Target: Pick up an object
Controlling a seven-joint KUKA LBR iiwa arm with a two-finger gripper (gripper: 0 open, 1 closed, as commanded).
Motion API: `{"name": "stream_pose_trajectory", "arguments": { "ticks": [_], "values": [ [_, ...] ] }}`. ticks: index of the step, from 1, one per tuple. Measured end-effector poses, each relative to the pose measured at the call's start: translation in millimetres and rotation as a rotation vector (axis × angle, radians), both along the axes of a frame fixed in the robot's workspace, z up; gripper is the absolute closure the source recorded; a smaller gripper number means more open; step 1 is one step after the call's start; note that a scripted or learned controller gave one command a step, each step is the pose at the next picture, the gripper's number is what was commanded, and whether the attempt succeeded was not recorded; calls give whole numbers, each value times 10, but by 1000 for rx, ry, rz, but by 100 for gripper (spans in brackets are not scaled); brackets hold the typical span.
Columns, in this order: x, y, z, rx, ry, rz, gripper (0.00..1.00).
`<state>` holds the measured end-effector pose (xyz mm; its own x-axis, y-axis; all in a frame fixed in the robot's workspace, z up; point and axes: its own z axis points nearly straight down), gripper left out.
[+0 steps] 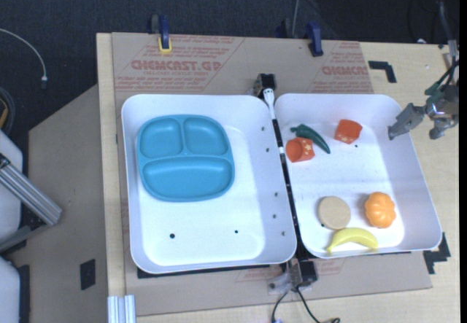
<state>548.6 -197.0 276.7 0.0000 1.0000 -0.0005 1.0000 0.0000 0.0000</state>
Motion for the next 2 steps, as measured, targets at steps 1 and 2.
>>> {"name": "stream_pose_trajectory", "arguments": {
  "ticks": [1, 2],
  "values": [
    [54, -67, -478, 2, 5, 0, 0],
    [-13, -35, -931, 3, 5, 0, 0]
  ]
}}
